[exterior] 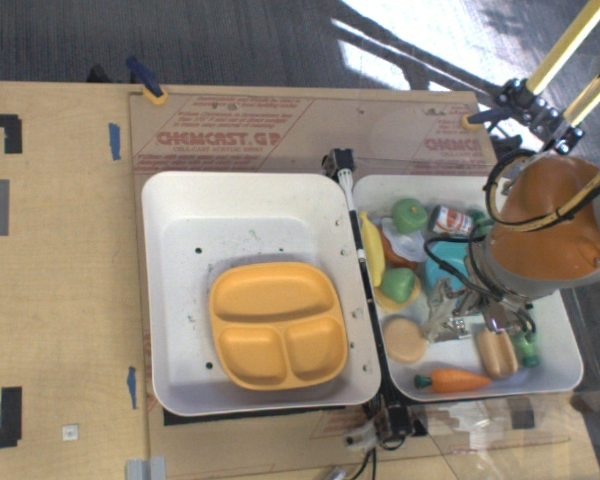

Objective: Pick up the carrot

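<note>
Camera view: looks down at a slant on two shallow white bins side by side on the tabletop.
Carrot: small orange toy carrot [457,379] with a green leafy end, lying on its side along the near wall of the right white bin [570,340].
Neighbours: tan bread-shaped piece [496,353] just above the carrot; round beige disc [405,341] to its left.
Claw: metal claw [458,313] hangs low over the right bin's middle, above the carrot and apart from it; whether it is spread or pressed together, cannot tell.
Left bin: left white bin [170,268] holds a yellow divided plastic tray [277,323].
</note>
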### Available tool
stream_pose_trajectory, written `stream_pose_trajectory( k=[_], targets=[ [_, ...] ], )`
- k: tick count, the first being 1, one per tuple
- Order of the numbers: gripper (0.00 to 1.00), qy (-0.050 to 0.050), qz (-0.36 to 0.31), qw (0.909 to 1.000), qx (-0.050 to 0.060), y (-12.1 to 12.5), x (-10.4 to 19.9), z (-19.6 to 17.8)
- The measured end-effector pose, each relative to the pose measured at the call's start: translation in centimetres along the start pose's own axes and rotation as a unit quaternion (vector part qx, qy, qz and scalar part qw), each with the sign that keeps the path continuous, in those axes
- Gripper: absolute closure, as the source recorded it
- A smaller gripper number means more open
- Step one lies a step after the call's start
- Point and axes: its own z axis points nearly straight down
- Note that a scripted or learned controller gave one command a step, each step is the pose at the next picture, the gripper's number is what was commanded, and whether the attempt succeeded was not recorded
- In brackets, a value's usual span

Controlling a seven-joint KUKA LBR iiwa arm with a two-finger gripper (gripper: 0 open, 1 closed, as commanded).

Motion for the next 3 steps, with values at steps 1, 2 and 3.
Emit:
stream_pose_trajectory(
  k=[1, 2, 3],
  targets=[
    [1.0, 0.006, 0.202, 0.9794, 0.001, 0.5, -0.2, 1.6],
    [1.0, 0.006, -0.057, 0.9983, -0.001, -3.1, -0.7, -0.8],
    [1.0, 0.005, 0.131, 0.9914, -0.001, -0.3, -6.2, -3.1]
  ],
)
